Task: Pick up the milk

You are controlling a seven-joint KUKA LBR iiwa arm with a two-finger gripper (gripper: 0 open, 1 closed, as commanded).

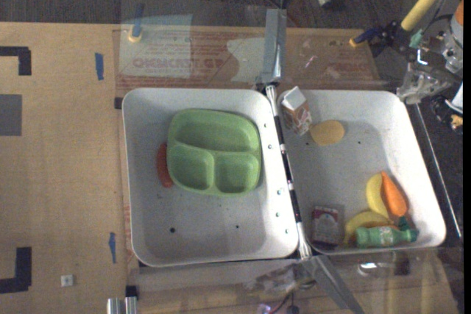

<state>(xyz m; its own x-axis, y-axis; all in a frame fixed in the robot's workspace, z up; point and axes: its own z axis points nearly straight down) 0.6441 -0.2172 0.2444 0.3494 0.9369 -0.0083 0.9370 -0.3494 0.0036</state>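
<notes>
Brown cardboard is covering the bench (pixel 59 180) we are looking down on, with black and blue tape marks showing on it, and two shallow white bins are sitting side by side on top. We are taking the metal divider (pixel 283 165) between the bins as our landmark.

Just right of the divider's far end, the milk (pixel 296 109) is standing as a small carton in the far corner of the right bin (pixel 353 140), leaning close to the wall. A flat round yellow cookie (pixel 327 132) is lying just right of the milk. Near the divider's near end, a small dark-red packet (pixel 326 223) is resting on the bin floor. Farther right, a banana (pixel 366 219), an orange carrot (pixel 394 195) and a green bottle (pixel 385 235) are crowding together in the near right corner.

Left of the divider, a green sectioned plate (pixel 215 151) is lying in the left bin (pixel 147 217), and a red object (pixel 163 165) is peeking out from under the plate's left edge.

Well away from the divider, up at the far right beyond the right bin's corner, the gripper (pixel 421 77) is hanging outside the bins; we are seeing too little of it to say how its jaws stand.
</notes>
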